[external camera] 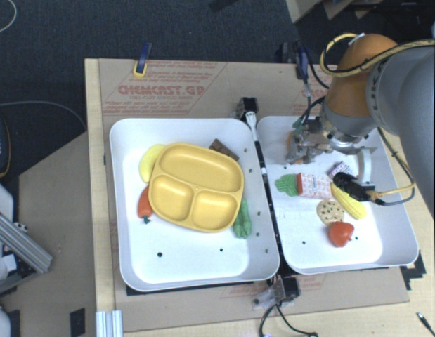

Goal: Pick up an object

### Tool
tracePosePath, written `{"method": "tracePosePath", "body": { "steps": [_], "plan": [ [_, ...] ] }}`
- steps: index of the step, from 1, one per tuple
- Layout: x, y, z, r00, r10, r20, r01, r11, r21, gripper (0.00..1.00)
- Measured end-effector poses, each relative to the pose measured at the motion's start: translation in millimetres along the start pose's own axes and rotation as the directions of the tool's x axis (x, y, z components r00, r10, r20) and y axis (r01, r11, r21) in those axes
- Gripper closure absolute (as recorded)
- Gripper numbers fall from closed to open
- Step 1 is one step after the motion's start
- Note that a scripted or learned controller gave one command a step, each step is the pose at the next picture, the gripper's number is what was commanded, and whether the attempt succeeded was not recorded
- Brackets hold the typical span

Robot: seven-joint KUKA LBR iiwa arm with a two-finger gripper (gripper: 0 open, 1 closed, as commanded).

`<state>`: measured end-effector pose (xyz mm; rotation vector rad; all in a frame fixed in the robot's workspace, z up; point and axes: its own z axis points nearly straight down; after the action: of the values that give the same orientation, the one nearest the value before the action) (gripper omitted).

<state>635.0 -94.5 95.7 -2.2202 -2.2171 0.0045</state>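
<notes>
My gripper (301,149) hangs low over the back left part of the right bin (386,248), under the orange wrist band. Just in front of it lies a small toy with a green top and a red and white patterned body (301,184). To its right lie a yellow corn cob (348,200), a round cookie (330,210) and a red tomato-like toy (341,234). I see nothing between the fingers.
The left bin (133,244) holds a yellow divided plate (195,186), with a yellow piece (150,160), a red-orange piece (144,205), a green piece (242,222) and a brown piece (221,148) around its edges. A ridge (263,181) separates the bins. A black cable (386,196) crosses the right bin.
</notes>
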Motion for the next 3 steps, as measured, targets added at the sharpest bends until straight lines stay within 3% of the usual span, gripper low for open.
{"method": "tracePosePath", "body": {
  "steps": [2,3],
  "plan": [
    [0.2,3.3,-127.2,1.000,-0.003,0.002,0.003,1.000,-0.014,1.00],
    [0.5,4.0,-129.7,1.000,-0.002,0.001,0.002,1.000,-0.008,1.00]
  ]
}}
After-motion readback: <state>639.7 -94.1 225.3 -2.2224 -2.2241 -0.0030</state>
